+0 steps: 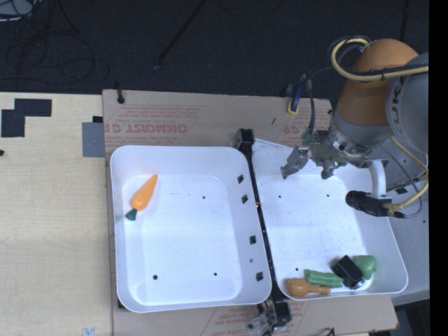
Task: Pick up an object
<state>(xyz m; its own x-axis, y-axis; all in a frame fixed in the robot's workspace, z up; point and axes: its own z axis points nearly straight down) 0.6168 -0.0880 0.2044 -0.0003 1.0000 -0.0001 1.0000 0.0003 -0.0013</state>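
Two bins: the left bin [126,271] holds one carrot [143,193] near its far-left corner; the right bin [308,215] holds four items bunched at its near edge: an orange gourd [306,288], a green pod [323,278], a black block [348,270] and a green lump [365,263]. The gripper [309,165] hangs with fingers spread wide and nothing between them over the right bin's far edge, well apart from that cluster and the carrot. The block partly covers the lump, whose shape is hard to make out.

I worked in a robotics lab: two white bins [178,158] sat on a cardboard sheet [182,117] over a bench [49,222], with loose cables [42,5] behind.
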